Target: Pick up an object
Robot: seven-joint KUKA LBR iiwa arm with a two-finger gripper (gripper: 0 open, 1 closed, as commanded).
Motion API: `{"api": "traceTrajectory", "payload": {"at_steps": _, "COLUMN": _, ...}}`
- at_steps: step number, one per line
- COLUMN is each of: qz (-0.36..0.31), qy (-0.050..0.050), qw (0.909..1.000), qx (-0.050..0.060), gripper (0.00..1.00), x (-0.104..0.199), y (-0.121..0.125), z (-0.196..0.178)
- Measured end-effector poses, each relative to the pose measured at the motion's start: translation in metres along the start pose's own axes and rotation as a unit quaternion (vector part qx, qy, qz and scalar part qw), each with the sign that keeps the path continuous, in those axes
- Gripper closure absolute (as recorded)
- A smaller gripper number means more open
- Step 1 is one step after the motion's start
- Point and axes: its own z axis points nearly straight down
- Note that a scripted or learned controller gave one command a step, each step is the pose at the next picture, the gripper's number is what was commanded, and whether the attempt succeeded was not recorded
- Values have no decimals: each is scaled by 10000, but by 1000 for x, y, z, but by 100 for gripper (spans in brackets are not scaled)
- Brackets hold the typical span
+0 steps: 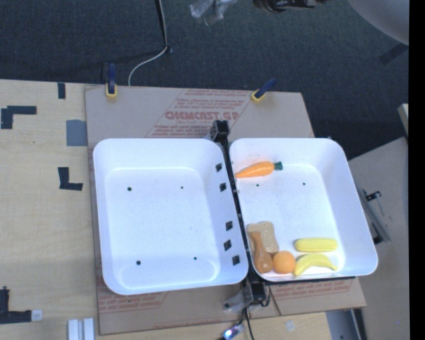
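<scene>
Blurred and partly cut off by the top edge of the camera view, the end effector [211, 9] shows as a pale grey metallic shape over the dark blue carpeted floor [279, 60], and I cannot tell whether it is released or clenched. Below it the wooden surface [40, 199] carries a flat brown cardboard sheet [199, 113] printed with red lettering and pinned at its far edge by 2 clamps with yellow and blue parts [110, 86] [262, 89]. On the sheet sit 2 shallow white plastic bins with rounded corners and smooth glossy walls, joined side by side along a dark strip. The left white bin [106, 166] has 4 small dark dots on its floor. The right white bin [332, 159] holds all the objects: a smooth orange toy carrot with a green tip [255, 170] lying near the far left corner, a tan and brown block-shaped toy [262, 242] against the near left wall, a round orange ball-like fruit [284, 263] touching it, and 2 yellow pieces, a knobbly corn-like cob [315, 245] and a curved banana [315, 264], just beside each other near the front wall. Every object lies well apart from the end effector, which is beyond the bins' far edge.
</scene>
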Motion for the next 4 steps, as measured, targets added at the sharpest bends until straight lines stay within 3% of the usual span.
{"api": "traceTrajectory", "payload": {"at_steps": 2, "qz": 10, "qy": 12, "qw": 10000, "qx": -84, "gripper": 100, "x": 3, "y": 1, "z": -19}}
{"api": "traceTrajectory", "payload": {"at_steps": 4, "qz": 22, "qy": 42, "qw": 9997, "qx": -236, "gripper": 100, "x": 5, "y": 4, "z": -39}}
